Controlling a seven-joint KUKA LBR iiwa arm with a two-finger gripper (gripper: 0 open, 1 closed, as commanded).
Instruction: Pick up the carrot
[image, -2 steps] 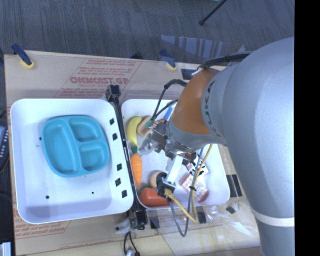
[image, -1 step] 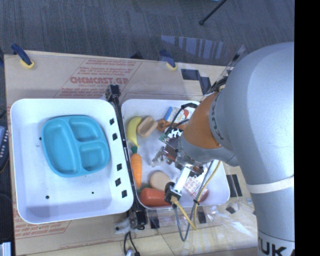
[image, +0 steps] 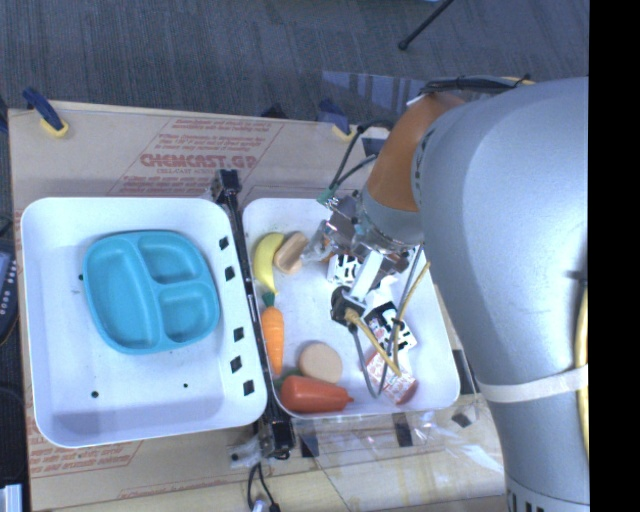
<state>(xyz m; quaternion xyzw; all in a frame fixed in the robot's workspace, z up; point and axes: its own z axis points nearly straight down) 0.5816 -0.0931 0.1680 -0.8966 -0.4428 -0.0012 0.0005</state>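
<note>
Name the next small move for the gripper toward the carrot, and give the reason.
Probably a short sideways shift toward the divider between the bins, then a descent. The gripper hangs over the middle of the right bin, while the carrot lies apart from it along that bin's left wall, below the banana and above the red pepper. Nothing shows between its fingers.

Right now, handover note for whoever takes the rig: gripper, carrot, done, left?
Gripper: over the middle of the right bin, above the bin floor; nothing visibly between its fingers.
Carrot: lying against the right bin's left wall, below the banana, above the red pepper. Apart from the gripper.
Done: arm is in over the correct bin.
Left: move left to the carrot, grasp, lift.
Blue tray sits in the left bin.
</note>
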